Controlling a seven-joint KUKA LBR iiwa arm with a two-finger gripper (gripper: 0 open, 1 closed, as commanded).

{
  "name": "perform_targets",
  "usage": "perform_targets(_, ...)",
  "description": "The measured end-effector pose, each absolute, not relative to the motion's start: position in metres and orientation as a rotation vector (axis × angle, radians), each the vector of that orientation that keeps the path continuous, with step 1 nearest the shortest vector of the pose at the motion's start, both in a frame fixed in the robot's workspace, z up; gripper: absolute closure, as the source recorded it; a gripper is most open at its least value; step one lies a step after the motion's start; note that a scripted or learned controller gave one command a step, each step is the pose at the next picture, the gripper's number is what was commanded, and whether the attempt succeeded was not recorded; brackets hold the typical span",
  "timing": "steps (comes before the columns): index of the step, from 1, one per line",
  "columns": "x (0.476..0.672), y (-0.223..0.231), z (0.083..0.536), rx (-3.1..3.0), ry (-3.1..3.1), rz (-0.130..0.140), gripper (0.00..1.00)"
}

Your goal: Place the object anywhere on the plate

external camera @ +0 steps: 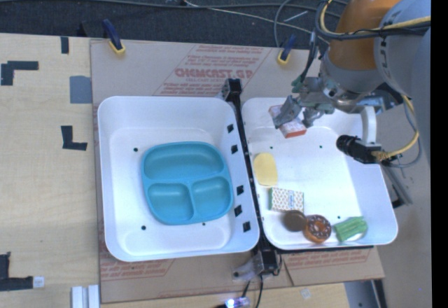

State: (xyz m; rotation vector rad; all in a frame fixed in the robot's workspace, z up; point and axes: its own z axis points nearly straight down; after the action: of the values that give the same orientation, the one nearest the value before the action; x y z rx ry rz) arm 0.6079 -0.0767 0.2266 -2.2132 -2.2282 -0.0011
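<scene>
My tool [292, 117] is hanging over the far left part of the right bin [364, 180], near the divider between the two bins. From this slanted view I cannot tell its state. Just under its tip a small red-and-white object [295, 131] is showing; whether it is touching the tool or lying on the bin floor I cannot tell.

The blue plate [186, 182], with three compartments, is lying in the middle of the left bin [126, 131], well apart from my tool.

Along the left side and near edge of the right bin other things are lying. A pale yellow oval piece [265, 169] is resting close to the divider. Just below it a small checked white packet [287, 199] is lying flat. Nearer the front edge a dark brown round piece [294, 220] is touching a sprinkled doughnut [317, 228], and just beside the doughnut a green object [351, 228] is sitting.

My arm, with its orange band [365, 19], is reaching in from the right above the bin's far corner. Both bins are sitting on a cardboard sheet [203, 68] held to the table [42, 159] by two yellow-tipped clamps [112, 39] at its far edge.
</scene>
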Motion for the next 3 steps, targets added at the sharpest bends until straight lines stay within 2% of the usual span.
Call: perform_targets(3, 0.642, 0.083, 0.231, -2.214, -2.228, -0.001, 1.0)
